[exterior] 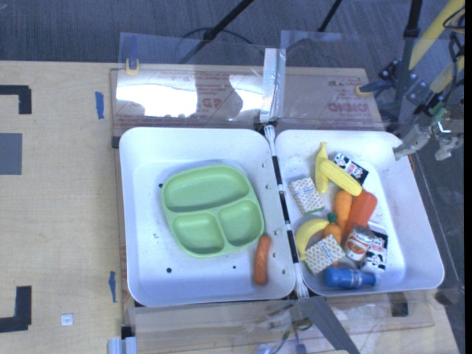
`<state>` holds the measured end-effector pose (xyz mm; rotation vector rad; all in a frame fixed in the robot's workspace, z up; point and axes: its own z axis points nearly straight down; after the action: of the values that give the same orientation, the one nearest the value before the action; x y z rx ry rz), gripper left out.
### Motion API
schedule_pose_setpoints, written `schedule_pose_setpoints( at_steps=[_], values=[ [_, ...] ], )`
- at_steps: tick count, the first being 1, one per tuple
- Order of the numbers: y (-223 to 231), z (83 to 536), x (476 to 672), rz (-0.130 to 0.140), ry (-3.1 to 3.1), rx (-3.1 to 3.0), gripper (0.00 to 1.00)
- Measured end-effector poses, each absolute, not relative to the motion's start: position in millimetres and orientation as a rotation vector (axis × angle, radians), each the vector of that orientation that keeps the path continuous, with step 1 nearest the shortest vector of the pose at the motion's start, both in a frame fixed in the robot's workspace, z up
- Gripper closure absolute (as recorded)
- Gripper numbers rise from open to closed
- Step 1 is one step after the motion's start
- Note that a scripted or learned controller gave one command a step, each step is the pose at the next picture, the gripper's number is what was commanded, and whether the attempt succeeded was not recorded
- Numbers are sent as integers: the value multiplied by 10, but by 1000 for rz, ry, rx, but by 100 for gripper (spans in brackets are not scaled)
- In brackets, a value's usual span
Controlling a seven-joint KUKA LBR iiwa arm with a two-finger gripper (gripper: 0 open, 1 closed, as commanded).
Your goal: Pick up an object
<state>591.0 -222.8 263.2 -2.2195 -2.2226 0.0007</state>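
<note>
The right bin (413,220) holds a heap of toy food. In it lie a yellow corn cob (335,174), a small black-and-white carton (352,169), a patterned packet (305,195), an orange carrot (361,207), a yellow banana (310,231), a second patterned packet (324,253), a red-and-white can (358,243) and a blue bottle (348,277). My gripper (422,137) is a blurred grey shape at the far right. It hangs just over the right bin's upper right corner, apart from every object, with nothing seen in it.
The left bin (140,198) holds a green divided plate (212,209) and an orange sausage-shaped toy (261,260) near its lower right corner. Clear plastic shields (221,87) stand behind both bins. Tripod legs and a yellow pole (435,21) rise at the upper right.
</note>
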Motion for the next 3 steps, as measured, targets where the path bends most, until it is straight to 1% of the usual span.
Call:
schedule_pose_setpoints(
  at_steps=[1, 2, 3],
  values=[
    [-1653, 1551, 6233, 0, -2386, -2043, 0],
    [-1579, 1131, 6137, -12, -2580, -1847, 0],
    [-1281, 1088, 6162, -11, -2702, -1701, 0]
  ],
)
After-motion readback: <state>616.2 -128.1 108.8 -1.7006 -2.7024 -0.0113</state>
